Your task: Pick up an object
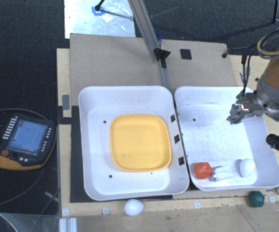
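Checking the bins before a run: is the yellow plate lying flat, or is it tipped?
Flat. The yellow plate lies face up on the floor of the left bin, whole rim showing.

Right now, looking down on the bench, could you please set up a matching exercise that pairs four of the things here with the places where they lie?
Things:
1. yellow plate
2. orange object
3. white egg-shaped object
4. dark green ball

Places:
A. on the bench in front of the left bin
B. in the middle of the left bin
C. on the bench off the right bin's near right corner
D. inside the right bin, near its front edge

Pairs: 1-B, 2-D, 3-A, 4-C
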`<state>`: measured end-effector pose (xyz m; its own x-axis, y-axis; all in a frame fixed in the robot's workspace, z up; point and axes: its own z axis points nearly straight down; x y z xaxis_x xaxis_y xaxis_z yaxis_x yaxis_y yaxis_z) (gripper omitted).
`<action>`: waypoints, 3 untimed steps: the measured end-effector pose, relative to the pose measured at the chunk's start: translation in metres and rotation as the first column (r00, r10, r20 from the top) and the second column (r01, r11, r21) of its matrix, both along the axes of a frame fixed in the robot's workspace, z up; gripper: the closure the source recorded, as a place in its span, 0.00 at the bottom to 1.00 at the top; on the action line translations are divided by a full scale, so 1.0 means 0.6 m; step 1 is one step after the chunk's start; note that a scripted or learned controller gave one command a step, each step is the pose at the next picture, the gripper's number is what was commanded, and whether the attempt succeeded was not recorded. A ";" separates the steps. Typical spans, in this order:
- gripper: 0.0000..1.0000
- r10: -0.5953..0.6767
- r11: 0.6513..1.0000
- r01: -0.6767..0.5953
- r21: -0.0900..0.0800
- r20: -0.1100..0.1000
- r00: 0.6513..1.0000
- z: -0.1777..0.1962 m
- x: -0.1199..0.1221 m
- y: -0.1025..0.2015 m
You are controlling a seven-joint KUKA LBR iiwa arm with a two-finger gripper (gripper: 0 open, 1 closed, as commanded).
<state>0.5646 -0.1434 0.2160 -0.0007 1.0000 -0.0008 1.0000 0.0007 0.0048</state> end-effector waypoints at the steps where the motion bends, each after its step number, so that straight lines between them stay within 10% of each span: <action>1: 1.00 0.005 1.000 -0.005 0.002 -0.003 1.000 0.020 0.018 0.094; 3: 1.00 0.004 1.000 -0.004 0.002 -0.004 1.000 0.022 0.040 0.275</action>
<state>0.5884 0.0213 0.2290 -0.0051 1.0000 0.0015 1.0000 0.0051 0.0011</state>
